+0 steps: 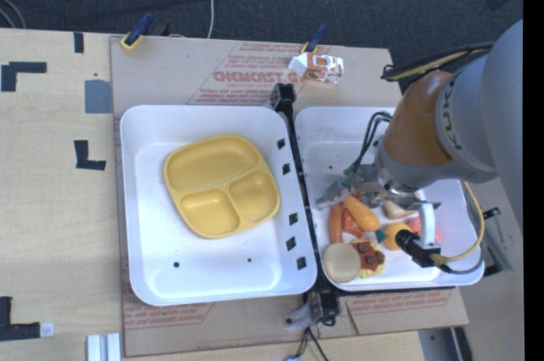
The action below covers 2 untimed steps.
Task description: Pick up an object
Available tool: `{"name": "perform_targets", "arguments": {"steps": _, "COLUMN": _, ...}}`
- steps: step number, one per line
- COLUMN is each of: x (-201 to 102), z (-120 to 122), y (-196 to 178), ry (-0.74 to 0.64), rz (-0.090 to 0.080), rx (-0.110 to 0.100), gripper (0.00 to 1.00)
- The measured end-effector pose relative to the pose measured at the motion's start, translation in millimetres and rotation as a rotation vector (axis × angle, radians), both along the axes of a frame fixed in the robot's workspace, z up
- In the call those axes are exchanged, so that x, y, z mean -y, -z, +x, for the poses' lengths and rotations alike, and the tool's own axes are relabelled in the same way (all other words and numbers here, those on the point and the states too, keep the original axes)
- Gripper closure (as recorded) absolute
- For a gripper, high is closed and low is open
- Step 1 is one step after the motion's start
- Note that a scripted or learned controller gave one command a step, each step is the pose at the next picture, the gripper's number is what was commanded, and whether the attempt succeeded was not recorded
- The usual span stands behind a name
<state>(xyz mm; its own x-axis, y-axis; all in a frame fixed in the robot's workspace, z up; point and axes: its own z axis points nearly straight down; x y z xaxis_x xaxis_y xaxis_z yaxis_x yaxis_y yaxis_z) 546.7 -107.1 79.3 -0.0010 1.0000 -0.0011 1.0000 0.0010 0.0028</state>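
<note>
Near edge of right white bin point(399, 281): beige round disc point(342, 262) in the near-left corner, small red-and-yellow toy piece point(369, 257) touching it.

Just beyond, a red sausage-shaped piece point(335, 222) and an orange carrot-shaped piece point(362, 215) lie side by side in the pile near the bin's left wall.

Gripper point(353, 185) sits low over that pile, at its far side. Wrist blocks the view, so can't tell whether it's apart, together or clamped on anything. Nothing visibly lifted.

Left white bin point(140, 181): yellow three-compartment plastic tray point(223, 185), roughly centre, well apart from the arm.

Far edge of bench: small white-and-orange box point(318, 67) on the cardboard sheet point(212, 79), beyond both bins.

Status, my read: approach done, grasp unconfirmed. Left: close on a piece, probably the carrot or sausage, and lift clear.
</note>
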Motion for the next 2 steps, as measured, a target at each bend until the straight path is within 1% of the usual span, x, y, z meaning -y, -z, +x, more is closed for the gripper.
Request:
{"name": "perform_targets", "arguments": {"steps": 1, "x": -0.6, "z": -0.1, "y": -16.3, "ry": -0.001, "rz": 0.004, "rx": -0.002, "gripper": 1.0}}
{"name": "perform_targets", "arguments": {"steps": 2, "x": -85.7, "z": 31.3, "y": -110.9, "ry": -0.011, "rz": 0.004, "rx": 0.006, "gripper": 1.0}}
